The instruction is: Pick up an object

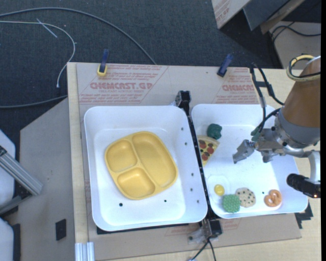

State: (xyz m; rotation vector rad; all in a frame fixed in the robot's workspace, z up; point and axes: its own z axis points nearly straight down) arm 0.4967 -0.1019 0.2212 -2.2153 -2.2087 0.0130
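The claw (243, 152) hangs over the right bin (254, 113), grip state unclear; the small, light, stiff pizza slice (207, 148) suits an edge pinch.

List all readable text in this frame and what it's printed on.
"CHEMCAST GP" in red, repeated across the protective sheet on the board behind the left bin.
Same red print, cut off by cables, on the sheet behind the right bin; it looks like "CHEMCAST".
Red printing on the cardboard box at the top: too blurred to read.
No legible text on the yellow tray, the toy food or the arm.
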